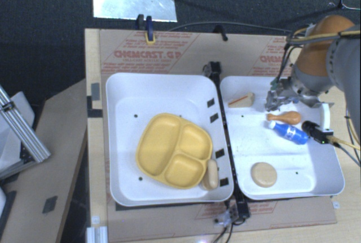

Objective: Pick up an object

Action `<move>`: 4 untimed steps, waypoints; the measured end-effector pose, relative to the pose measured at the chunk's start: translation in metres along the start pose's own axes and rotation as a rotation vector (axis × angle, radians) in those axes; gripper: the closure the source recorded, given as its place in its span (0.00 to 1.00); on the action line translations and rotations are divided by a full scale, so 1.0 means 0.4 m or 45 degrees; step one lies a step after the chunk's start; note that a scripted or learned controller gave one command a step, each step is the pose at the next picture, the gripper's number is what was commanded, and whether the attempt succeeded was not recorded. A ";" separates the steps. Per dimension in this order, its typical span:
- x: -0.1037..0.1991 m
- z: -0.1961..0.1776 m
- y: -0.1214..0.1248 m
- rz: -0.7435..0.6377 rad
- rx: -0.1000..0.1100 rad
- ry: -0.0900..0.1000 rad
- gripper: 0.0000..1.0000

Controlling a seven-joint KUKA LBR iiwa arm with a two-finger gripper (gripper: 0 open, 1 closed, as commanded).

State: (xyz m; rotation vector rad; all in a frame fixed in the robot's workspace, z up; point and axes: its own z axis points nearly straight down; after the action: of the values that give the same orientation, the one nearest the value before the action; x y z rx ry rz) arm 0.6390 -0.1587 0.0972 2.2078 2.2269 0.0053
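Camera view, looking down at a slant on two white bins: nearest the lens, a round tan disc (264,174) lies in the front of the right bin (333,180), while a small beige piece (211,174) sits touching the front corner of the yellow divided tray (175,150) in the left bin (121,123). Mid-bin on the right, a blue-and-white bottle (290,133) lies on its side, long axis running left-to-right w/ a slight tilt toward the front; just behind it, nearly touching, a toy drumstick (285,118) lies roughly left-to-right. Farther back, the gripper (275,102) hangs over the right bin's rear half, arm reaching in from the right; whether it's spread or closed can't be told at this res, and nothing is visibly in its grasp. A tan wedge (241,101) rests to its left, near the rear wall. Key relation: the drumstick lies just to the front of the gripper, a touch to the right, so it looks the likeliest pick; a short drop fwd would prob. put the tool across its long axis.
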 end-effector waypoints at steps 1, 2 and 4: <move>0.000 -0.110 0.005 0.005 0.001 0.001 1.00; 0.005 -0.271 0.023 0.003 -0.004 0.000 1.00; 0.110 -0.378 -0.029 0.001 0.008 0.003 1.00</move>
State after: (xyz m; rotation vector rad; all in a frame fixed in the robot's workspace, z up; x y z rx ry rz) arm 0.6261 -0.1144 0.2484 2.2131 2.2301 0.0011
